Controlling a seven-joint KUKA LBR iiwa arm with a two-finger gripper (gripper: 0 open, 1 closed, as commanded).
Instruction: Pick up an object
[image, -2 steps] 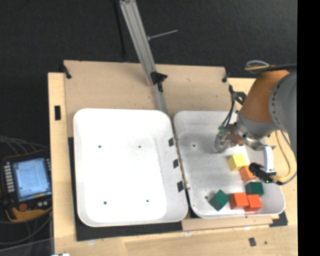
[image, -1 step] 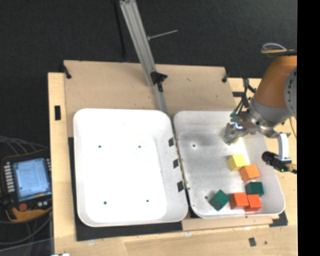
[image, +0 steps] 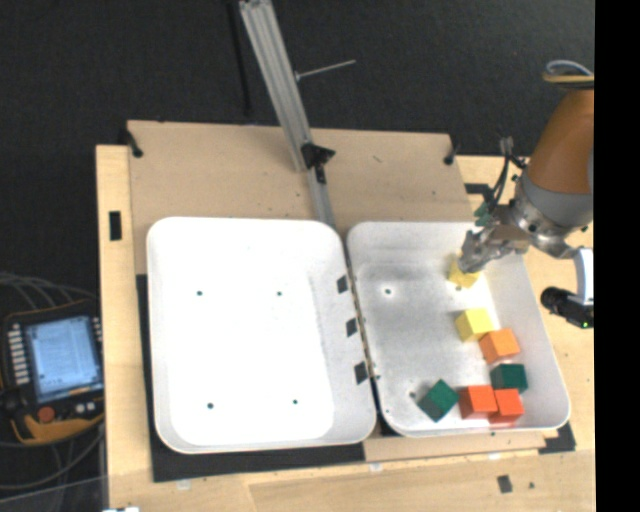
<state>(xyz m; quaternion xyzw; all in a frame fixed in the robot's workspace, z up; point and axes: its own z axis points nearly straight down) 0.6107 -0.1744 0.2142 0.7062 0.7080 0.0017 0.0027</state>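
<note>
No text, label or number can be read; the pendant (image: 55, 365) left of the left bin (image: 250, 330) shows a lit screen, its writing too blurred.

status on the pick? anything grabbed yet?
Done: the arm has reached into the right bin, and the gripper sits right over a yellow block near the bin's far side. In hand: nothing clearly held; the view can't settle whether the block is gripped. Left: a confirmed grasp and lift. The other blocks, yellow, orange and green among them, lie loose in the bin.
</note>
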